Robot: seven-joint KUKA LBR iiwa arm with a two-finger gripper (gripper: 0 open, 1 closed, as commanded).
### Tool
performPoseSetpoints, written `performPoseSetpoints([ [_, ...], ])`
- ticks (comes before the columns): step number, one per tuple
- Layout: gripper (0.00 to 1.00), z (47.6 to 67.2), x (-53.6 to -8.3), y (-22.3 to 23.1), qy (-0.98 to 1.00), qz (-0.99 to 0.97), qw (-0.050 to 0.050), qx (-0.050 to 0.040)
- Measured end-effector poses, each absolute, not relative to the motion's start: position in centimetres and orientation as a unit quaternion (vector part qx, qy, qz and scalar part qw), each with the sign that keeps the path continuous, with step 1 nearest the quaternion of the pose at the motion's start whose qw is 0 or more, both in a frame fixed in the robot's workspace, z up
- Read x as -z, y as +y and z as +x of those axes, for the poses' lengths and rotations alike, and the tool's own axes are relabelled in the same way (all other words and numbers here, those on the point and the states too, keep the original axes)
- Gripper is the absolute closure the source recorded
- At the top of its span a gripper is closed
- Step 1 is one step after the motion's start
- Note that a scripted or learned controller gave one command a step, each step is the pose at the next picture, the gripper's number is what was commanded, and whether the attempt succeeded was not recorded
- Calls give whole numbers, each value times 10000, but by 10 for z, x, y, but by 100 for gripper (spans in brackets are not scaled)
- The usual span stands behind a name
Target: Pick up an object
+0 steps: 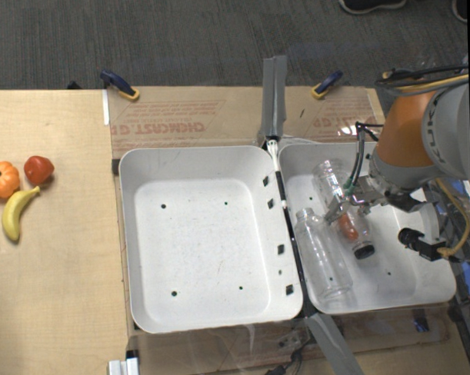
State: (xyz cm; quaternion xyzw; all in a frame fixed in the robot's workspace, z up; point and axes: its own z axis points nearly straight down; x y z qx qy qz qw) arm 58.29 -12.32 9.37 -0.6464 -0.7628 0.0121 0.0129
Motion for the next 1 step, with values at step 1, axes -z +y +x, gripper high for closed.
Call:
performPoseSetpoints([
  [1, 100, 603, -162, -181, -8171, -5765, -2, -10],
])
